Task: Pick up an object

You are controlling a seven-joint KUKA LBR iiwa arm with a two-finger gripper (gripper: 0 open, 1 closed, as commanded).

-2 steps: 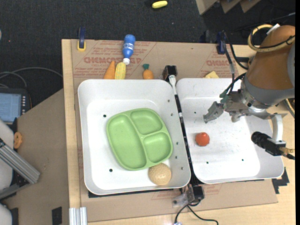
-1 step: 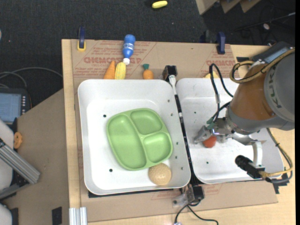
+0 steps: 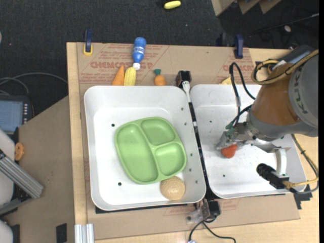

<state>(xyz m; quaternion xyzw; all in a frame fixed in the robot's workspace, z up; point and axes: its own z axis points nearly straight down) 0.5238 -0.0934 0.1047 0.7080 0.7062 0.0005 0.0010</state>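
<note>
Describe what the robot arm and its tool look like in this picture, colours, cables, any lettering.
The arm is bulky and rounded, grey with a broad orange band above the wrist and part of dark lettering on the grey shell. Black and yellow cables loop alongside it. The tool is a small grey metal piece with a bit of green at its tip.

The cardboard-topped bench (image 3: 212, 54) bears two white bins (image 3: 96, 135), a bottle (image 3: 138, 50), toy corn (image 3: 130, 76) and carrots (image 3: 159, 78).

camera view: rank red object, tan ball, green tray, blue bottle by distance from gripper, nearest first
Measured from the gripper, in the right bin:
1. Red object, right bin, directly below the gripper tip.
2. Tan ball, left bin's near edge.
3. Green tray, middle of the left bin; close to the ball's distance.
4. Blue bottle, on the board behind the left bin.
</note>
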